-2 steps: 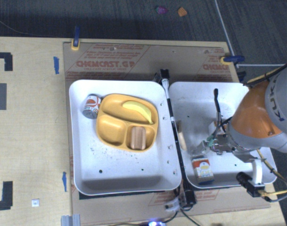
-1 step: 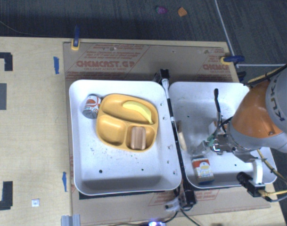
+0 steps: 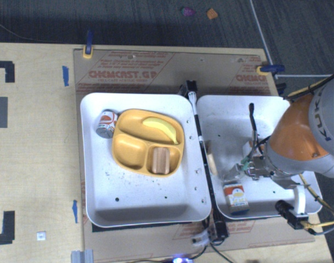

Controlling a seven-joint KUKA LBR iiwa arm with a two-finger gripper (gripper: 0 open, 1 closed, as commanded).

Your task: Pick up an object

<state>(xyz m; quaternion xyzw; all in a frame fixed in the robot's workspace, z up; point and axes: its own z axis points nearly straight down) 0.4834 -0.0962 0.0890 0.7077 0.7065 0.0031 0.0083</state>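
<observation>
In the right bin (image 3: 227,109) a small orange-and-white carton (image 3: 236,197) lies near the front wall. My gripper (image 3: 244,169) hangs low over this bin's middle, just behind and to the right of the carton, with the grey arm and its orange band (image 3: 298,138) reaching in from the right. A pale, narrow object (image 3: 211,163) rests against the right bin's left wall. In the left bin (image 3: 101,201) sits a yellow divided plate (image 3: 128,149) bearing a banana (image 3: 161,127) and a brown block (image 3: 160,160). A small can (image 3: 106,124) lies beside the plate's far left corner.
The two bins stand side by side on a cardboard sheet (image 3: 128,70) held by clamps (image 3: 89,44). A black cable (image 3: 252,122) trails across the right bin's back. A black part (image 3: 290,213) juts over the right bin's front right rim.
</observation>
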